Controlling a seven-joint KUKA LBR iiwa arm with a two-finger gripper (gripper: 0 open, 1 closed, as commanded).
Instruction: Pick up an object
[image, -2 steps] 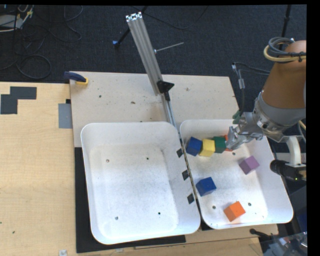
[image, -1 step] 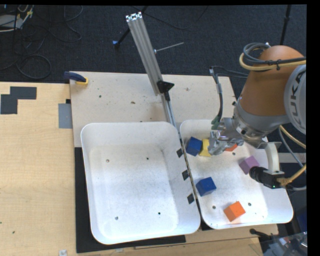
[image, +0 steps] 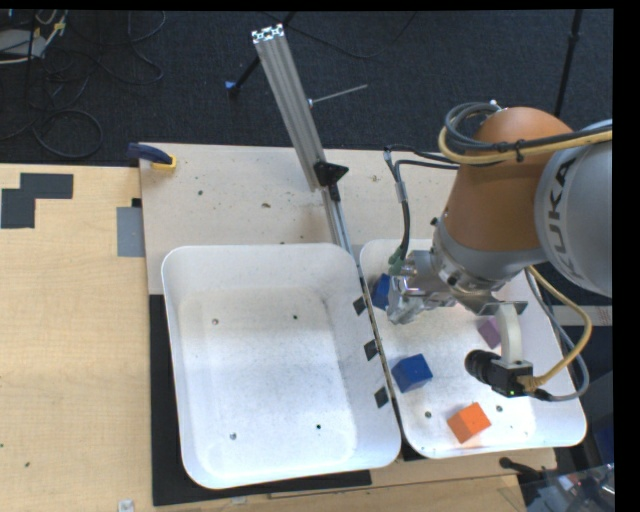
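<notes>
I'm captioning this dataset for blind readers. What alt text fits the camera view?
A grey and orange arm reaches from the right, its gripper low over the right bin, beside a blue object at the bin's left wall. That bin also holds a blue cube, an orange cube and a purple piece.

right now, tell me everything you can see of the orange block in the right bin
The orange block is a small cube-like piece, plain matte orange, turned slightly askew. It rests on the floor of the right bin, near its front edge, apart from the blue block. Nothing touches it; the gripper is farther back.
</notes>
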